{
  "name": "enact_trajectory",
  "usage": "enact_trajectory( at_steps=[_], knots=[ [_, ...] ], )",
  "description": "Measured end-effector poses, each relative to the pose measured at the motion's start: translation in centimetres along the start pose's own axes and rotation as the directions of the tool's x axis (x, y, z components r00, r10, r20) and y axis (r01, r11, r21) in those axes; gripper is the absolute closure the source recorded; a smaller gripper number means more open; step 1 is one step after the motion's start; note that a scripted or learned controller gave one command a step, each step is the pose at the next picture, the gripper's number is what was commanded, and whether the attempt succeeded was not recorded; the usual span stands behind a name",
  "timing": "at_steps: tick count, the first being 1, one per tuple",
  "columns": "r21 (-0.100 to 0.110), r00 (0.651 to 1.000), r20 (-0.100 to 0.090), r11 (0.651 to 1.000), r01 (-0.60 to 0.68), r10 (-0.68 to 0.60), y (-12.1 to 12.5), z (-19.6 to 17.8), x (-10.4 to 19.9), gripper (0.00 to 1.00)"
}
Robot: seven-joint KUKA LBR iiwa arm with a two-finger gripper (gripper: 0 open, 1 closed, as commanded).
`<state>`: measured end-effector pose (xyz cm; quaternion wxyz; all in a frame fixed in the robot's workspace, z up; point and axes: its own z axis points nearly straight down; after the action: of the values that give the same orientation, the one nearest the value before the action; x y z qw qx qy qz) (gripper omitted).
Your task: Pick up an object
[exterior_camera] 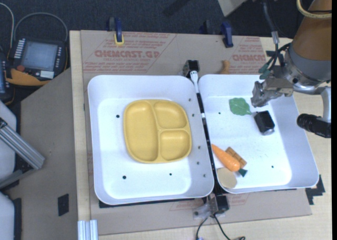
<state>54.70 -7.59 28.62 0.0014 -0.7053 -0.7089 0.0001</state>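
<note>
My bench (158, 49) is a brown sheet printed with red lettering, two blue clamps (117, 27) gripping its far edge. Directly on it I see two shallow white bins side by side (rims touching at the middle): the left bin (100, 144) and the right bin (295, 155).

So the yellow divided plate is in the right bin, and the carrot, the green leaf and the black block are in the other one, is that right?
Not quite. The camera view shows the yellow divided plate in the left bin, not the right one. The carrot, green leaf and black block are in the other, the right bin.
</note>
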Motion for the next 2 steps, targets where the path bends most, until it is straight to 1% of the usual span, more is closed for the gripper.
enact_trajectory(
  at_steps=[1, 2],
  knots=[
    [0.002, 1.000, -0.001, 1.000, 0.000, 0.000, -0.8, 2.1, 4.2, 1.00],
    [0.001, 1.000, -0.001, 1.000, 0.001, -0.001, -1.5, 2.4, 9.7, 1.00]
  ],
)
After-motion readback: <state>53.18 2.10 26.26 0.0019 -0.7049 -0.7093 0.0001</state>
